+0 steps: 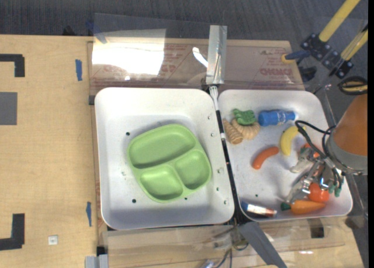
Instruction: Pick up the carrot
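Carrot [305, 206] lies in the near right corner of the right bin [257, 100], close against the bin's front wall, as seen from my remote feed of the bench. Its long axis runs almost level across the view, with the green stub end pointing left toward the bin's middle and the orange body stretching right toward the corner.

The gripper [311, 184] hangs low over that same corner, just behind the carrot, under a tangle of black cable. The orange band of the arm [353, 132] sits at the right side of the view. I cannot tell from this slant whether the gripper is parted or closed, and I do not see the carrot held in it. A round red-orange piece [319, 193] sits between the gripper's tip and the carrot; I cannot say what it is.

A red and white marker-like stick [260, 209] lies left of the carrot along the front wall. Farther back in the right bin are a red-orange chili shape [265, 157], a banana [288, 141], a blue bottle [276, 117], a green toy [243, 116] and a beige ridged piece [239, 133].

The left bin [111, 144], 1 of 2 on the bench, holds a green plate [169, 161] with 3 compartments.
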`<state>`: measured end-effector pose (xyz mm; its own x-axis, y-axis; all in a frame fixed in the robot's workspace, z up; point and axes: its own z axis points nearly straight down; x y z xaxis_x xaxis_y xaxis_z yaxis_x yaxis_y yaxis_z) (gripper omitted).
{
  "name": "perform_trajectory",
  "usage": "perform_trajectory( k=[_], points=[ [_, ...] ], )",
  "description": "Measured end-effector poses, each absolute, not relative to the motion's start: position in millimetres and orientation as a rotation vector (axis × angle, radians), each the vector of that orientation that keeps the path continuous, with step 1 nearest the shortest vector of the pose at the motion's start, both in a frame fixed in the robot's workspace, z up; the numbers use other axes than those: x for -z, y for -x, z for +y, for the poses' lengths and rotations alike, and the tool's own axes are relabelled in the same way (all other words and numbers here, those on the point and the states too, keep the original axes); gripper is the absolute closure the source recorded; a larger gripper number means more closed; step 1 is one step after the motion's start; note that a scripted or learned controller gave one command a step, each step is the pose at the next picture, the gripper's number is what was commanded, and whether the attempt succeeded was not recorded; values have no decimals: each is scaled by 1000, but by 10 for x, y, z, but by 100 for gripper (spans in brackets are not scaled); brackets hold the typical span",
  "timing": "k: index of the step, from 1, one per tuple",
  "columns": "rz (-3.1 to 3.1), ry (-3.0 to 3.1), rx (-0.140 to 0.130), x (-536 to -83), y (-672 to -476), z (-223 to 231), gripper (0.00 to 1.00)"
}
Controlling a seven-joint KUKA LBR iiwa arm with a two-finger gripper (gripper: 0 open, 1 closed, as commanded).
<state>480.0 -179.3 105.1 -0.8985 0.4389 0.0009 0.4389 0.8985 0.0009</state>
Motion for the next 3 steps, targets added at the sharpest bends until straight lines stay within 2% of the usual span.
perform_trajectory(
  k=[1,2,3],
  points=[
    [-2981,1011,-1,-1287,-4809,-1875,0],
    [-3015,879,1,-1091,-4800,-1779,0],
    [-2721,1581,0,-1445,-4808,-1983,0]
  ],
)
